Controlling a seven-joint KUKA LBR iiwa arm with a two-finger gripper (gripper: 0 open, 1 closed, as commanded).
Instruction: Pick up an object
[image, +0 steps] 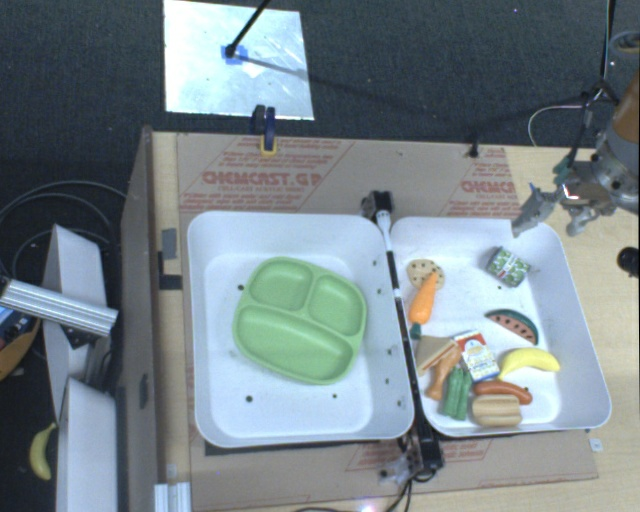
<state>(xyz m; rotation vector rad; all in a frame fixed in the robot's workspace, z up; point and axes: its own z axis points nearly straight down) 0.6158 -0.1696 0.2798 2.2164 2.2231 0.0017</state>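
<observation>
From my remote seat I judge the small green-and-white packet (508, 266) as the easiest target: it lies alone in the right bin (578, 330), just below and a little to the left of the gripper (557, 208), apart from the other toys. It looks light and a bit crinkly, maybe soft at the edges, so I would take it across its short sides and not press hard. The toy foods further down and left of the gripper, like the banana (528, 362), the watermelon slice (513, 325) and the carrot (424, 298), seem to be stiff, smooth plastic (slippery, I think) and they lie crowded. The gripper hovers over the far rim of the bin, its two fingers spread apart, holding and touching nothing.
</observation>
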